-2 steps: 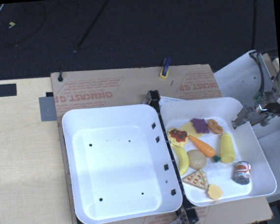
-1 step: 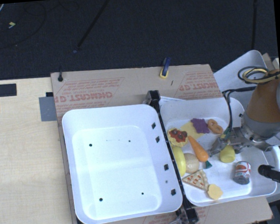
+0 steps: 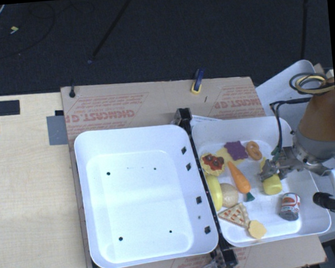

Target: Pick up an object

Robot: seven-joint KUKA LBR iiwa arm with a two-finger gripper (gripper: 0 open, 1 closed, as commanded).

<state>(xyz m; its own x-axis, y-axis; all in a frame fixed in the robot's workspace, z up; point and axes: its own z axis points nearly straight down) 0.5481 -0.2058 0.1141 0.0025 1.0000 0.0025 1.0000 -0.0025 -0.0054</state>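
My gripper [image 3: 270,170] is low in the right bin [image 3: 306,226], near its right side, with the arm reaching in from the right. A small yellow block [image 3: 272,185] lies directly beneath it, touching or nearly so. To the left lie an orange carrot [image 3: 239,177], a purple piece [image 3: 235,150] and a small brown ring-shaped pastry [image 3: 253,150]. A red-topped round food item [image 3: 212,162], a yellow banana-like piece [image 3: 214,192] and a pale potato [image 3: 229,197] sit by the left wall. A pizza slice [image 3: 235,215], a yellow disc [image 3: 257,229] and a small can [image 3: 289,206] lie near the front.
The left bin [image 3: 94,167] stands beside the right one on a cardboard sheet [image 3: 152,102]. A black clamp [image 3: 183,116] sits where the bins meet at the back. Cables [image 3: 307,81] and a white mount lie at the far right.
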